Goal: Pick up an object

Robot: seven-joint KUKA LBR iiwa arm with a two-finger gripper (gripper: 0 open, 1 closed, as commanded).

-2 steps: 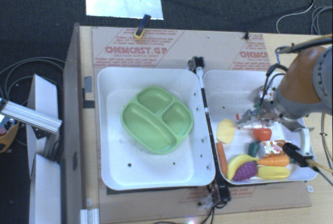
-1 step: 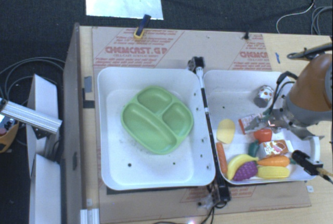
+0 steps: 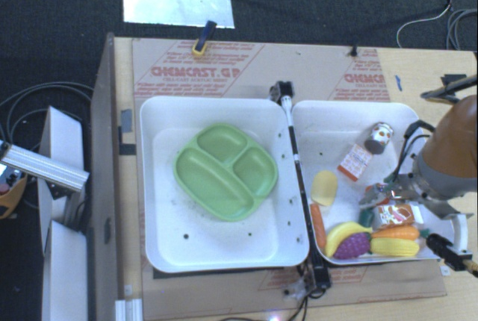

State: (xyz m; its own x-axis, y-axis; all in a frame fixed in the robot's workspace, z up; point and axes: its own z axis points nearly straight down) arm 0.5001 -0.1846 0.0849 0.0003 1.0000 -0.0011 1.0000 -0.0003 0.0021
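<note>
Dark carpet lay all round the desk [image 3: 246, 62], with loose cables trailing on the floor to the left and at the far right. On the desk sat two shallow white bins side by side. The left bin [image 3: 160, 237] carried a green divided plate [image 3: 225, 172] and nothing else that I could make out.

The right bin [image 3: 328, 118] held the clutter. A small can [image 3: 379, 135] and a red-and-white packet [image 3: 355, 160] lay towards the far side, a pale yellow piece [image 3: 324, 187] nearer the middle, and a carrot [image 3: 318, 226] along the left wall. At the near edge a banana [image 3: 338, 234], a purple bunch of grapes [image 3: 355, 245] and an orange-and-yellow corn-like piece [image 3: 396, 240] lay crowded together.

The arm [image 3: 452, 151] reached in from the right, and its hand [image 3: 385, 198] hung low over the near right part of that bin. A small printed packet [image 3: 393, 216] sat directly under the hand, on its near side, touching or almost touching it; that seemed the likeliest target. Its long side ran roughly left to right. I could not tell how far the hand was open, nor whether anything was caught in it, since dark metalwork hid the tips.
</note>
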